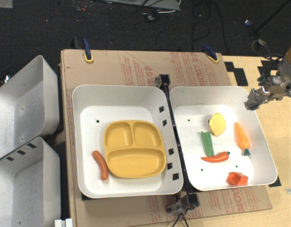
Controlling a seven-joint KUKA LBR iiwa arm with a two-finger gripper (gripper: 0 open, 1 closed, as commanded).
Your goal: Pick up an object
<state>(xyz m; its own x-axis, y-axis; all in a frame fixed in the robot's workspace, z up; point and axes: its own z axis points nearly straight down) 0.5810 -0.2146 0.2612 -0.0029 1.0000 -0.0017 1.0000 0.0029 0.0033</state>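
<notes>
Bench stock, camera view. Two shallow white bins lie side by side on a brown board, touching along their inner walls. Left bin [83,126]: one yellow divided tray [134,148], three compartments, lying flat at the bin's middle; one orange-red sausage [101,165] just beside the tray's lower left corner, near the bin's front left corner, lying lengthwise along the tray's edge. Right bin [192,174]: one yellow lumpy piece [217,124] toward the middle of the bin's back half; one green pod [207,143] directly below it, lying front to back; one red chili pepper [215,158] lying crosswise at the pod's lower end, apparently touching it; one orange carrot [242,137] with a dark green stub, near the bin's right wall, pointed end toward the back; one small red-orange piece [237,178] at the front right corner, close to the front wall. Gripper [254,100]: on the grey arm entering from the right, positioned over the back right corner of the right bin, at the rim; nothing sits between its fingers, and whether the claw is wide or narrow cannot be told from this angle. All items in the right bin rest on the bin floor, apart from the gripper.
</notes>
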